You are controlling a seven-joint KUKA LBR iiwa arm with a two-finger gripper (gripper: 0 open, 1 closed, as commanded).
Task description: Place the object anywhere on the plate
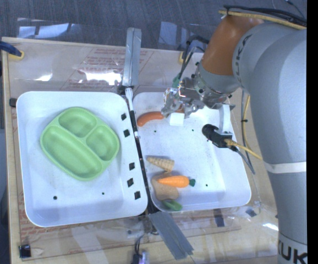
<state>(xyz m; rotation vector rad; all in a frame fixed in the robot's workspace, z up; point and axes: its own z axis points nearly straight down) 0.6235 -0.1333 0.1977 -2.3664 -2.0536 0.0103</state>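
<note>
A smooth green three-compartment plate [80, 142] is sat mid left bin [32, 202], with plenty of bare white floor all around it. In the right bin [236, 188], an orange sausage-shaped piece [149, 117] is tucked near the divider, far end. A ridged cone [160, 162], carrot [175, 181], tan lump [164, 191] and green bit [173, 204] are crowded near the front edge. The hand [176, 104] is hung just beside the sausage; clenched or released can't be told.

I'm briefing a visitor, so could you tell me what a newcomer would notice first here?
The big grey arm reaches in from the right, its gripper low over the right bin beside an orange sausage. The green plate stands out in the left bin, with nothing on it. A carrot lies nearer the right bin's front.
</note>
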